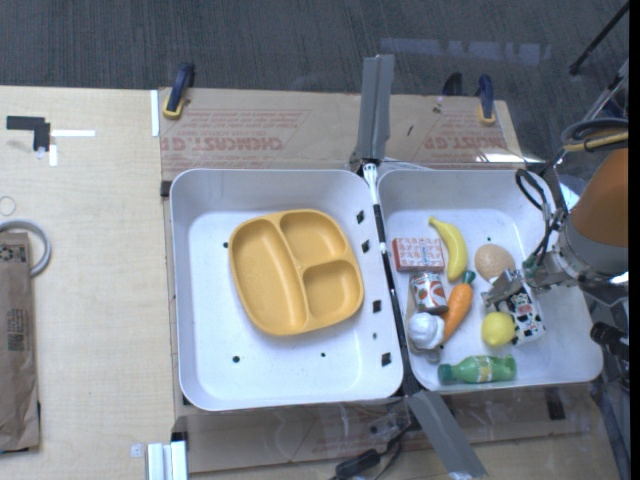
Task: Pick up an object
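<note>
1. on my feed the arm comes in from the right, orange band showing, and its gripper is down low in the right bin.
2. honestly i can't tell how the jaws stand. they're a small dark clutter from this angle.
3. the gripper sits between the round beige item and the lemon, just beside both. can't tell if it's touching either one.
4. right next to it on the right there's a black and white spotted package, close against the lemon.
5. rest of the right bin: a banana near the back, a red and white box just left of it, a red and white can below the box, a carrot lying at a slant beside the can, and a small white and grey object at the carrot's lower end.
6. a green bottle lies on its side near the bin's front wall.
7. i don't see any of these lifted. they all look like they're resting on the bin floor.
8. the left bin holds a yellow divided plate with three compartments, roughly in the middle.
9. both bins sit on the wooden worktop, and a brown paper bag lies at the far left edge.
</note>
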`<move>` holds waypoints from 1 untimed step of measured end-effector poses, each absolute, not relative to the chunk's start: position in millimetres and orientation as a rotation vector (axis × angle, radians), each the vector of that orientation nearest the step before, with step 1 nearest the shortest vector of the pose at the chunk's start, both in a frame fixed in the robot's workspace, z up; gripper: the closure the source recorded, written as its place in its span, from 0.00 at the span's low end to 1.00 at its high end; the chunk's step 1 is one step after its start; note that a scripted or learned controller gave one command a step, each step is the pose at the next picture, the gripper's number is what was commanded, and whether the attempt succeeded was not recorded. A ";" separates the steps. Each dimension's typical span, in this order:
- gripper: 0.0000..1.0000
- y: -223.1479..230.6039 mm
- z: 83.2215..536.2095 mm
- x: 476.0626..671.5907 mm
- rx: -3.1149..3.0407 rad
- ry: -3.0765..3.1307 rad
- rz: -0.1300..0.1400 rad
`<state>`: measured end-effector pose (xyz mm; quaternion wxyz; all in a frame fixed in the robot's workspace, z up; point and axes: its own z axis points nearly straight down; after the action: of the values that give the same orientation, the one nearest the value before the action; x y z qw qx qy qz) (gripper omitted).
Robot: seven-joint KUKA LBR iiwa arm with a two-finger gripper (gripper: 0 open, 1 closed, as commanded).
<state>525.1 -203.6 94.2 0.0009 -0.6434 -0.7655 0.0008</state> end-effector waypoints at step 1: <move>1.00 -204.0 101.7 525.3 -2.022 -2.401 0.003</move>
<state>525.3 -204.0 101.7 0.0014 -0.6441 -0.7649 0.0011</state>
